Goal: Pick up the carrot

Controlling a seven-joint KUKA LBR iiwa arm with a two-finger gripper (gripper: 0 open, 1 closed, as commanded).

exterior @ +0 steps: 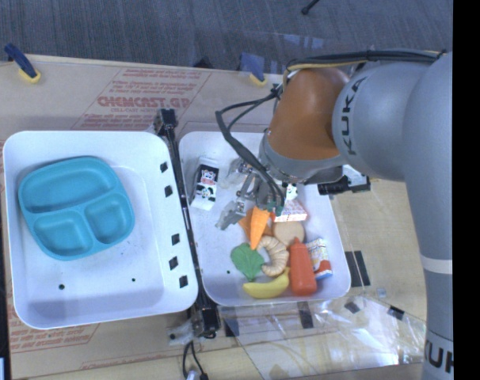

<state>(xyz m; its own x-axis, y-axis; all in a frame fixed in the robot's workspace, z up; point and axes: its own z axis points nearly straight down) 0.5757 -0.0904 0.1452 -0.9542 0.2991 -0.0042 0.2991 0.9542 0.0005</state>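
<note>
2 white bins sit side by side on the tabletop (89, 101), which is covered in brown cardboard with red print. Left bin (97, 291) holds 1 blue divided plate (74, 206), lying flat toward its left half. Right bin (216, 287) holds the pile of toy food.

Carrot (257, 225) is in the right bin, roughly centre, orange, tilted with its thin end pointing down toward the croissant. It lies at the top of the food cluster, touching or overlapping the items beside it.

Gripper (252, 198) hangs directly over the carrot's upper end, the grey arm (382, 93) coming in from the right with its orange band above the wrist. Jaws: cannot tell whether wide or narrow, the metal parts blur together with the cables (240, 117) and the carrot top. Cannot tell if the carrot is actually between them.

Rest of the cluster, all close packed:
- green leafy piece (246, 260) just below-left of the carrot
- croissant (275, 253) just below the carrot
- banana (265, 288) at the bottom, touching the green piece and the red bottle
- red bottle (302, 269) upright-ish on the right of the pile
- round tan piece (289, 231) right of the carrot

1 small black-and-white carton (206, 184) lies apart from the pile, near the bin's upper left.
</note>
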